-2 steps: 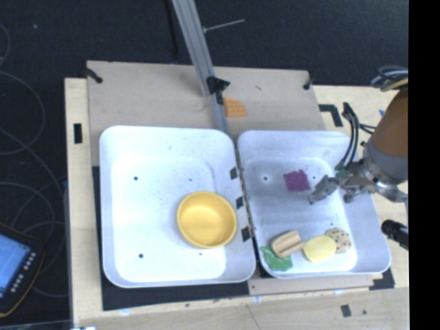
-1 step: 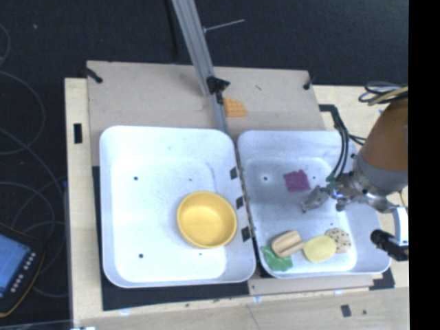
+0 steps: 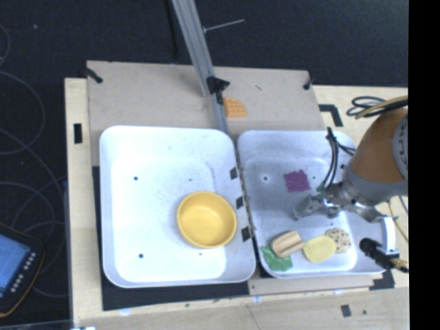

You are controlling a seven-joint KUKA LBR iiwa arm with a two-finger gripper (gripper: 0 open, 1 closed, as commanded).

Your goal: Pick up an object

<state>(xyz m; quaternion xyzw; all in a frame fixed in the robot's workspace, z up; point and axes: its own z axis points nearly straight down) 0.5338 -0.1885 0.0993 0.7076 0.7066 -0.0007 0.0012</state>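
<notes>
The right bin [image 3: 275, 150] holds a small purple square [image 3: 296, 181] near its middle. Along its front edge lie a tan roll [image 3: 287, 242], a yellow round piece [image 3: 319, 249], a speckled cookie [image 3: 337, 238] and a green scrap [image 3: 273, 258]. My gripper [image 3: 317, 207] hangs low over the right bin, just right of and in front of the purple square and behind the yellow piece and the cookie. Nothing is seen held in it. The arm's orange band [image 3: 381, 150] sits above it at the right.
A yellow bowl [image 3: 205, 218] rests in the left bin [image 3: 137, 157], toward its front right. A grey metal rail [image 3: 196, 47] slants down to the divide between the bins, with an orange tag [image 3: 234, 108] behind. Cables [image 3: 368, 106] lie at the far right.
</notes>
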